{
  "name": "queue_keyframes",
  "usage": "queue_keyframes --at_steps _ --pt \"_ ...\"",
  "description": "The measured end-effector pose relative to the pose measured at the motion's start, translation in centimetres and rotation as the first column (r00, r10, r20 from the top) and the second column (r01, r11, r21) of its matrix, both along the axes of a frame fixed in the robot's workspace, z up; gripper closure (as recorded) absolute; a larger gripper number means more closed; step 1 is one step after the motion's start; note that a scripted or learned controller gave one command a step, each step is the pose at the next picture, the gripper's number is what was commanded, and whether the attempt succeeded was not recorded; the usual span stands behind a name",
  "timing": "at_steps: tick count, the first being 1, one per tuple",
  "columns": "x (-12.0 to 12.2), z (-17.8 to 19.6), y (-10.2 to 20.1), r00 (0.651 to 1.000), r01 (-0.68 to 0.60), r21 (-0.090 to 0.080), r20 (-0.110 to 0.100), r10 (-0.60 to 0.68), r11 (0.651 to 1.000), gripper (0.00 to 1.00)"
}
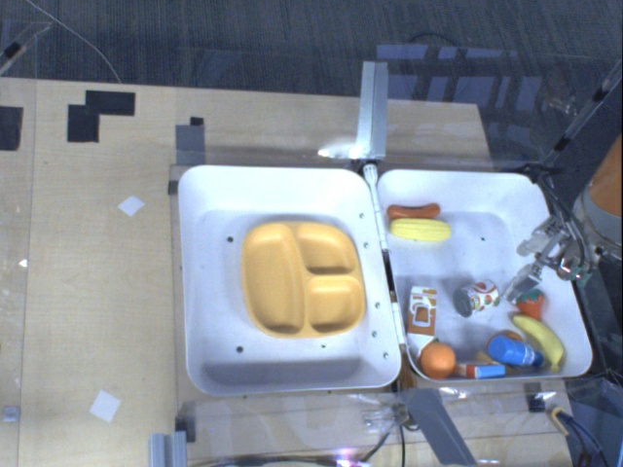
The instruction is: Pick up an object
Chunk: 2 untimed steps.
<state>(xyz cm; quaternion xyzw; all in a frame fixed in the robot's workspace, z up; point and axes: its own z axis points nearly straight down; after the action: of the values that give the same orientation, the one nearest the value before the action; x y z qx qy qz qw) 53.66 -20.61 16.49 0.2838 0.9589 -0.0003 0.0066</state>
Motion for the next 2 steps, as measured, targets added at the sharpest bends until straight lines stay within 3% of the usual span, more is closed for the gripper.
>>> queue_keyframes --at_steps 1,2 --pt "12.0 -7.7 0.2 0.99 0.144 0.003 -0.003 -0.144 0.99 0.0" --pt "6.6 -7.6 5.0 0.965 0.261 0.007 -0.003 -0.261 0.965 0.0"
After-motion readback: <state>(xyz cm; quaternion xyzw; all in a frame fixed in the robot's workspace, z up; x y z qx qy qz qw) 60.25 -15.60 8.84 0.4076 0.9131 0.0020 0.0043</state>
